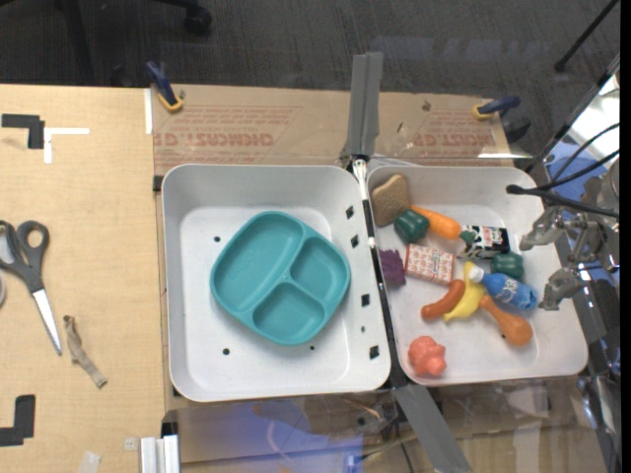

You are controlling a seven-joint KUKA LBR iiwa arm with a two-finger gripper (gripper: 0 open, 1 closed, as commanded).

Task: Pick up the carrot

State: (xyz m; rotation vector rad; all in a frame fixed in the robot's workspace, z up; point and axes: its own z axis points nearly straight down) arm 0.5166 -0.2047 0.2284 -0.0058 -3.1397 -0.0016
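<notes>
The carrot (440,225), orange with a dark green leafy top pointing left, lies in the upper left part of the right bin (562,363), between a tan bread slice (389,196) and a pink box (430,262). My gripper (548,262) hangs at the bin's right edge, well to the right of the carrot and apart from it. Its fingers (540,233) stand open with nothing between them.
Around the carrot lie a black-and-white carton (486,237), a banana (463,302), a blue bottle (509,290), an orange piece (510,326) and a coral lump (427,356). The left bin (187,363) holds a teal divided plate (282,277). Scissors (30,269) lie far left.
</notes>
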